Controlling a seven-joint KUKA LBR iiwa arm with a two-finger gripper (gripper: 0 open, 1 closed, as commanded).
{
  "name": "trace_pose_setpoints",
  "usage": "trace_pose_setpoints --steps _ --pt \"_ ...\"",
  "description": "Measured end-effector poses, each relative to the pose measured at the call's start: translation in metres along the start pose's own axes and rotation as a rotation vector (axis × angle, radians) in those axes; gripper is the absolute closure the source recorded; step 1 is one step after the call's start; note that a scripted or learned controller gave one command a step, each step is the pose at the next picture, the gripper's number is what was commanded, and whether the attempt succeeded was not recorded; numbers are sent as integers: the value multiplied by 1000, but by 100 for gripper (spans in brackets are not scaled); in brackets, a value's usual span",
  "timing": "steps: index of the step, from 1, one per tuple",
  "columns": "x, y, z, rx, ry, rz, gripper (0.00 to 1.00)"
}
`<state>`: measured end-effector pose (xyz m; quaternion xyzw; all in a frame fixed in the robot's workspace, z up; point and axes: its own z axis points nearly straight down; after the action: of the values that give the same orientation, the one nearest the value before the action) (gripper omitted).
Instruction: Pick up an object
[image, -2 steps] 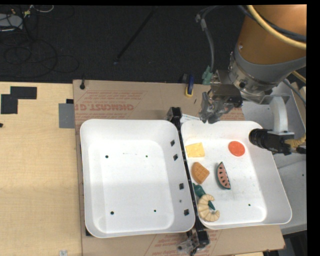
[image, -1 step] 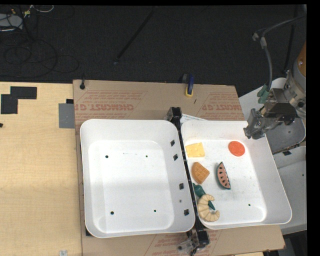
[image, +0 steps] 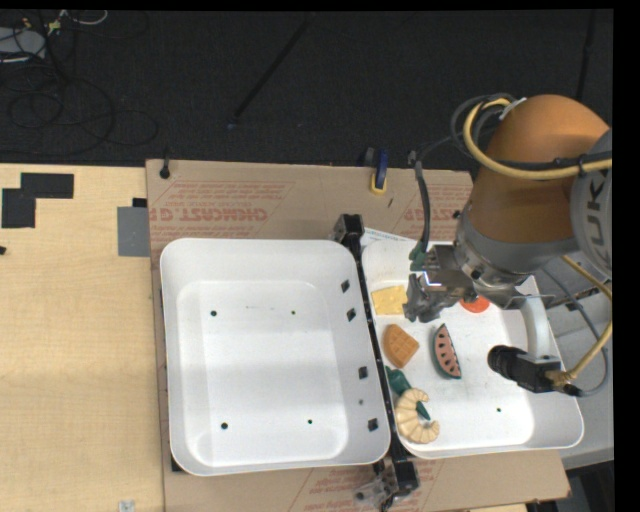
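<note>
The claw hangs over the right bin, just above the waffle piece; whether it is spread cannot be told. To grasp well, it should descend straight onto the waffle, clear of the watermelon slice beside it.

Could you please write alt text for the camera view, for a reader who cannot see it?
The arm's claw hangs over the right bin, above toy food: cheese, a waffle, a watermelon slice and a croissant. The left bin sits alongside.
</note>
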<state>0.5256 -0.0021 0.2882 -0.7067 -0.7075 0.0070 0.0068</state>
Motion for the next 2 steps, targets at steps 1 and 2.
trace_pose_setpoints --steps 1,2 --pt "31 24 -66 -23 1 -2 100" --pt "-20 -19 -39 -12 -1 7 100"
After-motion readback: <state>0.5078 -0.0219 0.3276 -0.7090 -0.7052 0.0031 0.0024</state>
